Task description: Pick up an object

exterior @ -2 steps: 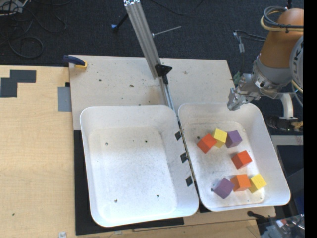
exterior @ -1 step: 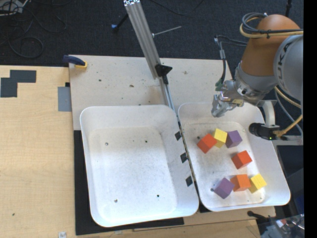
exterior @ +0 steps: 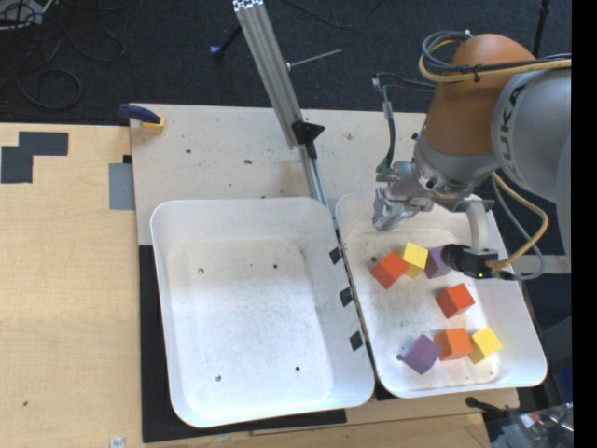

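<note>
Two white bins share the bench, and in the right bin [exterior: 522, 362] the gripper [exterior: 387, 215], its jaw state unclear, hovers near an orange-red cube [exterior: 389, 269], seemingly light, rigid, best pinched across opposite flat faces.

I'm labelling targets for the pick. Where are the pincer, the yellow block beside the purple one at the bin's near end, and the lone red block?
pincer [exterior: 386, 215], camera view, fingertip end.
yellow block [exterior: 485, 343], camera view, top face.
red block [exterior: 455, 300], camera view, top face.
</note>
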You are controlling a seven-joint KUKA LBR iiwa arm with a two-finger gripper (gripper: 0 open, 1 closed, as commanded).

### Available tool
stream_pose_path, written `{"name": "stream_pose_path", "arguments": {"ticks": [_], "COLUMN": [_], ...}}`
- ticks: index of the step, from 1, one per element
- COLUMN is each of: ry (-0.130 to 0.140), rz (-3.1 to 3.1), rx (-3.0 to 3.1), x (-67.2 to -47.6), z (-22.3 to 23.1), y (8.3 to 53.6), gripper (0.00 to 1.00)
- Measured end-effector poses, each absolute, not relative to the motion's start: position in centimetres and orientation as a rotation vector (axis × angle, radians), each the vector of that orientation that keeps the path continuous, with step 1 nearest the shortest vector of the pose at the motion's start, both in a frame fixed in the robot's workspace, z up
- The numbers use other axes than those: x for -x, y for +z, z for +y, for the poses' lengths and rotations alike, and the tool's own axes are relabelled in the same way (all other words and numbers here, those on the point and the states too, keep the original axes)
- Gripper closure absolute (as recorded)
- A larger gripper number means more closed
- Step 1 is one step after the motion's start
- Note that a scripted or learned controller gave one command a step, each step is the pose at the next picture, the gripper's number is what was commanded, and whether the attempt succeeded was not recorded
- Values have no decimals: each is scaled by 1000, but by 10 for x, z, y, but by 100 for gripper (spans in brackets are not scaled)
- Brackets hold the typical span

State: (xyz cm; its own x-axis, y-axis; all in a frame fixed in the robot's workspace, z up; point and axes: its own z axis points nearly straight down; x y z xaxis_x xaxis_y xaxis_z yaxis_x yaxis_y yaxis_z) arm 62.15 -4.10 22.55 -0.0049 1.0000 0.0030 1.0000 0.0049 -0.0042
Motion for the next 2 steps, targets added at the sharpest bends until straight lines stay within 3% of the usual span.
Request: {"name": "stream_pose_path", "arguments": {"ticks": [1,2], "ry": [3,4], "rz": [-2222,-2223], "rx": [2212,2212], "x": [-590,-571], "z": [10,55], "y": [230,239], "gripper": [100,100]}}
